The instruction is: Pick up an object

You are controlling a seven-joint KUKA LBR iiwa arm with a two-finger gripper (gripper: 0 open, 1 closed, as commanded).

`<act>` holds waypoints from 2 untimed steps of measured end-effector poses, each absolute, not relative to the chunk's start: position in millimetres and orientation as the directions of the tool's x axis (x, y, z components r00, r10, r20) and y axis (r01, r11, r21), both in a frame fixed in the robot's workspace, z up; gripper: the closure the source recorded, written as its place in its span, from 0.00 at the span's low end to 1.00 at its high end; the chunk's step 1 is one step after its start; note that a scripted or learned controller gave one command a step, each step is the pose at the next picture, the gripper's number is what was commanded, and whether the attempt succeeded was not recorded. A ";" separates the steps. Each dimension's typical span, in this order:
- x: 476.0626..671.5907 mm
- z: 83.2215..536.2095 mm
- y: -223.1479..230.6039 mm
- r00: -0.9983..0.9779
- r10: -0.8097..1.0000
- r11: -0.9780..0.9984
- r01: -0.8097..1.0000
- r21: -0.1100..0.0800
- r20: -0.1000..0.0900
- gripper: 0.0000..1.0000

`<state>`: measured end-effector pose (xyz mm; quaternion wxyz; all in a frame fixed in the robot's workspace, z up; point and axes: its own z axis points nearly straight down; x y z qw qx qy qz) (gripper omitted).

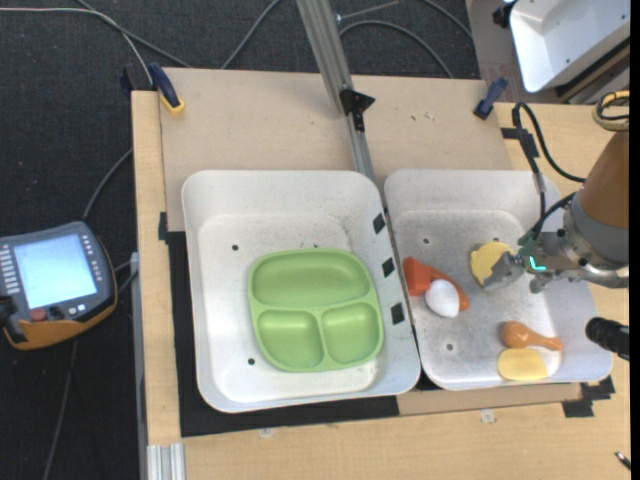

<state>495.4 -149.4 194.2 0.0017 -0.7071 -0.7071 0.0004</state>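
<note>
Several small objects lie in the right bin [450, 203]. A yellow lump [487, 260] sits near its middle. Further left are an orange wedge [417, 272] and, touching it, a white egg [443, 298]. An orange drumstick-shaped piece [529, 336] and a pale yellow piece [524, 365] lie at the front right. My gripper [522, 276] hangs low over the right bin, just right of the yellow lump. Its fingers are spread open, the left fingertip [499, 272] touching or nearly touching the lump's lower right edge. Nothing shows between them.
The left bin [215, 268] holds a green divided plate [316, 308]. A metal pole [330, 53] slants down to the bins' shared rear edge. Cables run along the right bin's back right. A teach pendant [50, 283] lies off the bench at left.
</note>
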 end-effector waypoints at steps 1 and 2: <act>495.6 194.5 -149.4 0.000 1.000 0.000 1.000 -0.002 0.002 0.00; 503.1 138.3 -143.7 -0.001 1.000 0.001 1.000 -0.008 0.004 0.00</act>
